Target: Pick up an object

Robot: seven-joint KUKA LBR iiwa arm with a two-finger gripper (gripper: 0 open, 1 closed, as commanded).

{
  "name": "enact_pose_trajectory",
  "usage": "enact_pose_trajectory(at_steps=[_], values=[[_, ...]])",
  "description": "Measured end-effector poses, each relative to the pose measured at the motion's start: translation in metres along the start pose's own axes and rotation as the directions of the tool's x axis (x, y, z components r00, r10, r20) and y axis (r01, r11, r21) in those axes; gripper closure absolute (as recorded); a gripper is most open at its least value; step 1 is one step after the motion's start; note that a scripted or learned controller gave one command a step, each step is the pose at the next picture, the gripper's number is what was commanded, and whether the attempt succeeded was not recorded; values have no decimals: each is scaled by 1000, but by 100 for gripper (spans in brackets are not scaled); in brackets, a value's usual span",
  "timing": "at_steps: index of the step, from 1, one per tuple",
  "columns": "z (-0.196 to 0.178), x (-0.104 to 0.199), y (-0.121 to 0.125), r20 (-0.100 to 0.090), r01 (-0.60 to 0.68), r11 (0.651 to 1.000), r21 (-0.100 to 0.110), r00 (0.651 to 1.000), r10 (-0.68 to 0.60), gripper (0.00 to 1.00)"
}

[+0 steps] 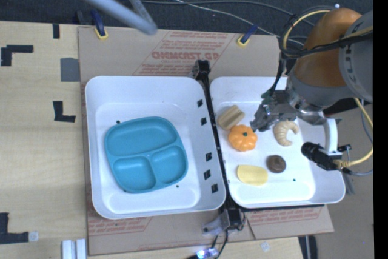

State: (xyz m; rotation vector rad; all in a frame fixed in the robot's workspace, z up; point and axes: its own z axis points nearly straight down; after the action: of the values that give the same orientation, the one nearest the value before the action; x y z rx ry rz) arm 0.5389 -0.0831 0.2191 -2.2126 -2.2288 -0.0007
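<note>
Pumpkin, small and orange, lies in the right bin near its left wall, and it looks the likeliest target, since the jaws hang just above and to its right. Whether those jaws are spread or pressed together I cannot tell; they show as a dark cluster with nothing visibly between them. Just beside the pumpkin, up and to the left, lies a tan bread roll; to its right lies a pale croissant, close under the wrist. Below sit a yellow lemon-like piece and a small brown round thing. The left bin holds a blue divided tray. Both bins rest on cardboard on the table.

The step in hand seems to be the approach, with no object lifted. Next, the jaws need to centre over one item and descend around it, clear of its close neighbours.
</note>
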Motion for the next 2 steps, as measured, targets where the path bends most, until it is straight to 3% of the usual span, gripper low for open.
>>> enact_pose_trajectory(at_steps=[2], values=[[-5, 106, 15, 0, 0, 1000, 0, 1000, 0, 100]])
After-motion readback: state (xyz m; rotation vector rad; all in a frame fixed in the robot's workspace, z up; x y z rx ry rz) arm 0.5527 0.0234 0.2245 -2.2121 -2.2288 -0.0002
